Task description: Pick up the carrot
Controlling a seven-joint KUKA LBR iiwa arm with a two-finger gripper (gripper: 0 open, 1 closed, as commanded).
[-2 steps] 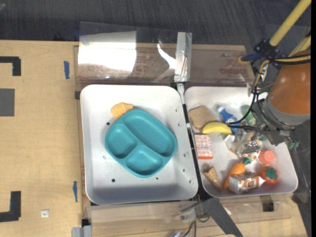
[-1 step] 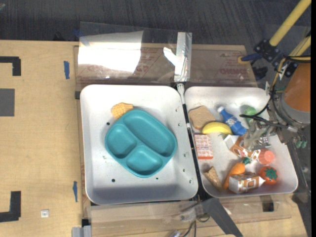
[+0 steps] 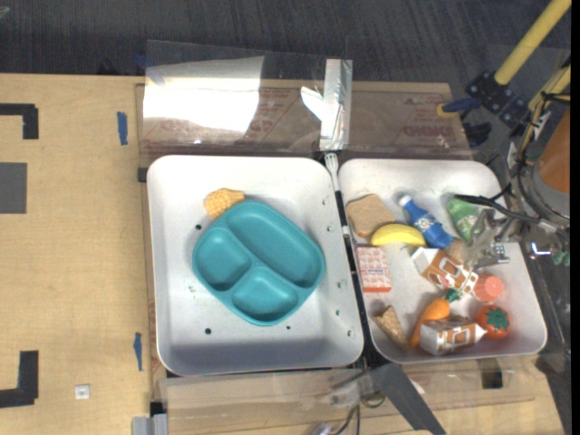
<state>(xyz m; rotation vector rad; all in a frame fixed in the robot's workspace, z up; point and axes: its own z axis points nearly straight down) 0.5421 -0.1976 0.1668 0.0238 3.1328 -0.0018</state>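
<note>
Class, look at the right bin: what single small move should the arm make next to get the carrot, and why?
Probably shift the end effector toward the near edge of the right bin and a little toward the left bin, to stand over the carrot. It now sits above the middle of that bin, while the carrot lies nearer the front, wedged against a small carton, untouched.

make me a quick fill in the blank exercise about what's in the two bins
1. The teal divided plate lies in the ____ bin.
2. The yellow banana lies in the ____ bin.
3. The orange carrot rests near that bin's ____ edge, beside a small carton.
4. The plate has ____ compartments.

Missing words: left; right; front; three
</note>
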